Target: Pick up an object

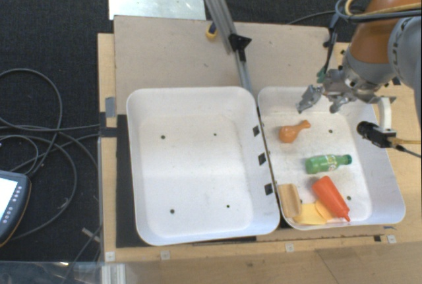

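While its fingers stand spread, the gripper [324, 99] hovers above the drumstick [293, 132] (holding nothing).

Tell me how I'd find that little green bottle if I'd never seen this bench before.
Start at the right-hand shallow white bin, the one that holds the objects. Near its middle lies the small green plastic bottle on its side, its pale cap pointing right. It sits between the orange drumstick-shaped toy above it and the red-orange carrot-shaped toy below, and it is the sole green thing there.

Black cables [39, 138] on dark carpet, a tablet [10, 200] at left, tripod pole [217, 6] above
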`<state>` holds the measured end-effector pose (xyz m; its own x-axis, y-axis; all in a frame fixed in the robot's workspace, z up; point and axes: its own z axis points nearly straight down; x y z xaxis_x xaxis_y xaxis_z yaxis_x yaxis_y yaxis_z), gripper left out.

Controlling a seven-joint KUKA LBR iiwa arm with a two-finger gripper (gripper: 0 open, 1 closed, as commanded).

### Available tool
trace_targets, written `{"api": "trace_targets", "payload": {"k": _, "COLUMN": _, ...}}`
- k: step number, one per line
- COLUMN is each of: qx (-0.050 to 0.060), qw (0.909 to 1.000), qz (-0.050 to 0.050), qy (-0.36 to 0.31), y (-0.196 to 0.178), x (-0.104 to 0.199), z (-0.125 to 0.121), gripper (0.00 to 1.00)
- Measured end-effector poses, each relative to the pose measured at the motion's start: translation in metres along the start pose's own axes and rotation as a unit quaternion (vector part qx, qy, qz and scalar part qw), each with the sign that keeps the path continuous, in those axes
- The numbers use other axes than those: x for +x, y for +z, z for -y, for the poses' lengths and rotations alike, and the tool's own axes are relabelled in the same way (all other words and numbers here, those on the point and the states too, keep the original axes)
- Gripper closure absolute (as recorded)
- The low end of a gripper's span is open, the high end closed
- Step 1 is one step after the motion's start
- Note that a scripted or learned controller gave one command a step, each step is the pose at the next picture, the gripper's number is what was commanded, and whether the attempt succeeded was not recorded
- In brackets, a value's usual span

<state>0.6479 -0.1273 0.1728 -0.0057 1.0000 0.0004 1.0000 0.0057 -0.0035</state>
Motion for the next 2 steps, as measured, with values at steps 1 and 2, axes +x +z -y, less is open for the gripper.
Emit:
{"api": "trace_targets", "payload": {"k": 1, "qx": 0.0, "qw": 1.0, "qz": 0.0, "qy": 0.001, "y": 0.062, "x": 0.003, "z": 0.005, "gripper": 0.0}}
{"api": "trace_targets", "payload": {"k": 2, "qx": -0.002, "qw": 1.0, "qz": 0.0, "qy": 0.001, "y": 0.083, "x": 0.003, "z": 0.004, "gripper": 0.0}}
